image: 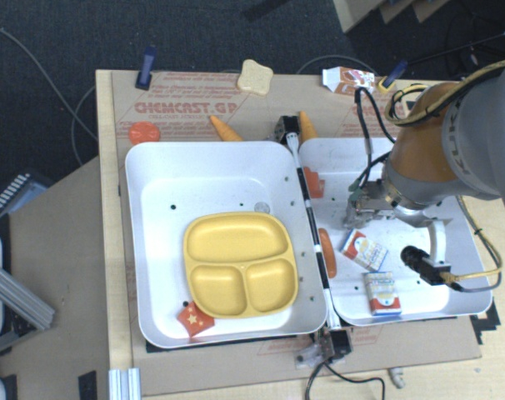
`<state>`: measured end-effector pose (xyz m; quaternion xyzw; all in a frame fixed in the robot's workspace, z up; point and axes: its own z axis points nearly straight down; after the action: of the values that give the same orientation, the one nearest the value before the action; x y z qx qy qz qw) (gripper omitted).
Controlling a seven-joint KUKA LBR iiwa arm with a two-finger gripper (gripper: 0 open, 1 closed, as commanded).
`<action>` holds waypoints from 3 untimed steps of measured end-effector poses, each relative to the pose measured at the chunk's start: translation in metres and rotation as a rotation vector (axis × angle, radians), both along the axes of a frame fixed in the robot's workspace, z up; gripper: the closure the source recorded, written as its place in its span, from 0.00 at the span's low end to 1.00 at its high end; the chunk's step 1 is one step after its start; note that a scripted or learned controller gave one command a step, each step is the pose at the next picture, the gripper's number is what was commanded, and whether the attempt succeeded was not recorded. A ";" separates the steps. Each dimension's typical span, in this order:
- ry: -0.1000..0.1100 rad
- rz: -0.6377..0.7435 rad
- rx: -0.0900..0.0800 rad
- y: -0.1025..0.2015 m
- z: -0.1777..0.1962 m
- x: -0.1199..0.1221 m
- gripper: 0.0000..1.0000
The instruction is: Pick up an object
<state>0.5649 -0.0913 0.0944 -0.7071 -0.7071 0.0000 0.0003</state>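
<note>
While the hand (362, 213) hung over the right bin (452, 307), its grip stayed unclear; the packet (365, 250) just below seemed light and thin, best pinched across its short edges.

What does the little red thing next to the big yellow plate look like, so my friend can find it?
Start at the left white bin, the one that holds the yellow divided plate. Go to the plate's lower left corner, near the bin's front wall. The small red packet lies there with a yellow mark on it, touching the plate's edge, the only red thing in that bin.
</note>
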 end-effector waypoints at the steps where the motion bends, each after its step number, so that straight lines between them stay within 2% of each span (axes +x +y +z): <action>1: 0.000 0.000 0.000 0.000 0.000 0.000 0.00; 2: 0.000 -0.001 0.000 -0.001 -0.010 -0.038 0.00; 3: -0.001 -0.001 -0.001 -0.001 0.000 -0.038 1.00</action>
<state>0.5268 -0.0925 0.0941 -0.7075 -0.7067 -0.0001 -0.0003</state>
